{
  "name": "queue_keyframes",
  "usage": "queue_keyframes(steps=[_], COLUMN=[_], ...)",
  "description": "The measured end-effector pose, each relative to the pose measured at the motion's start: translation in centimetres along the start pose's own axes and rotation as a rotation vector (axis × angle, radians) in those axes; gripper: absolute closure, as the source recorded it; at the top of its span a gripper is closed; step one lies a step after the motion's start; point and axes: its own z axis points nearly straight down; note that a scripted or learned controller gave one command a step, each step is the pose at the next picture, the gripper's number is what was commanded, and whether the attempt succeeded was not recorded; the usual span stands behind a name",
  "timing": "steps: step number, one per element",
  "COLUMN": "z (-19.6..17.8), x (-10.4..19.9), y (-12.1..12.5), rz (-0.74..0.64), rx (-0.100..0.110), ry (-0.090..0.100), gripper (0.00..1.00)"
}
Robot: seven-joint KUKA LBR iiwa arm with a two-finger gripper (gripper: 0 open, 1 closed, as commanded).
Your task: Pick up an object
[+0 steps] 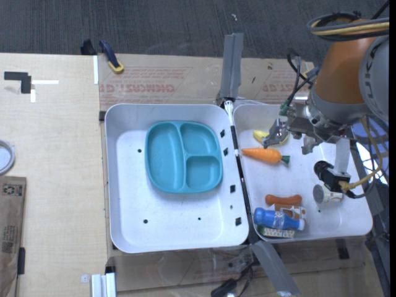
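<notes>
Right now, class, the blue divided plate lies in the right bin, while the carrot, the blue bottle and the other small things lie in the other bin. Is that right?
Not quite. The camera view shows the blue divided plate in the left bin, not the right one. The carrot, the blue bottle and the other small things do lie in the other bin, the right bin.

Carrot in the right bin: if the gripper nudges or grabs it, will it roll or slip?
The carrot lies on its side, tapered and rounded, so a nudge would probably swing it in an arc. It looks like smooth toy plastic, likely light and stiff, and may squirt out of a pinch near its narrow tip.
</notes>
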Motion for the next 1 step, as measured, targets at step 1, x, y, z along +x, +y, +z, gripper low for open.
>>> queue_keyframes(steps=[1], z=[11.24], x=[-4.76], y=[1.21], rz=[0.135], rx=[0.002], ry=[0.001], gripper=[0.0])
